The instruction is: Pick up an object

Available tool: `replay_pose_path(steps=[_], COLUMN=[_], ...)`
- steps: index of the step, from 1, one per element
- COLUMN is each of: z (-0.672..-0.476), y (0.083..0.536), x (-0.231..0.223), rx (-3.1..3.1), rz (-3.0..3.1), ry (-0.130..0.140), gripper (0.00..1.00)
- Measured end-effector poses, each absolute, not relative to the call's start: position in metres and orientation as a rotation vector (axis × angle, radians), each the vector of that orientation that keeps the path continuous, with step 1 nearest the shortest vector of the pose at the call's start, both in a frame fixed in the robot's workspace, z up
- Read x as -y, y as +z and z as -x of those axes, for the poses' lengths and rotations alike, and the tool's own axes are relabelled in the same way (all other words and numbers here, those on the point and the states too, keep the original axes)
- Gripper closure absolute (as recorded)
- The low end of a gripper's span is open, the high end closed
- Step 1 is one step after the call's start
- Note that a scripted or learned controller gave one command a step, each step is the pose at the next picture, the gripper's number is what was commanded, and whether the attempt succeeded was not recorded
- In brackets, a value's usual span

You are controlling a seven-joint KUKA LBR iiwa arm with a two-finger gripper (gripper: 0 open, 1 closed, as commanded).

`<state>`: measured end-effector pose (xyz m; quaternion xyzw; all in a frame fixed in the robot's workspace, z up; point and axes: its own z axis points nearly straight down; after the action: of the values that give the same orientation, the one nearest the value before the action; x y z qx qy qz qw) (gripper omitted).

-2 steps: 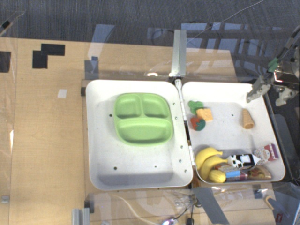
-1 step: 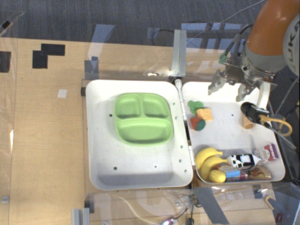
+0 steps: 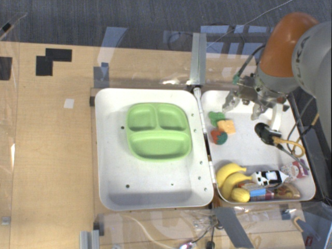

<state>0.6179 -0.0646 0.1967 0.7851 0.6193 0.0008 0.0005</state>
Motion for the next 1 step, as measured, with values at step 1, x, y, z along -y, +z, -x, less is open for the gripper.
replay_pose_path(steps=[1], z=[-0.6185], y=[0.128], x=[0.0814], rx=[-2.134], rz=[-2.302], ry=[0.005], gripper=[0.0])
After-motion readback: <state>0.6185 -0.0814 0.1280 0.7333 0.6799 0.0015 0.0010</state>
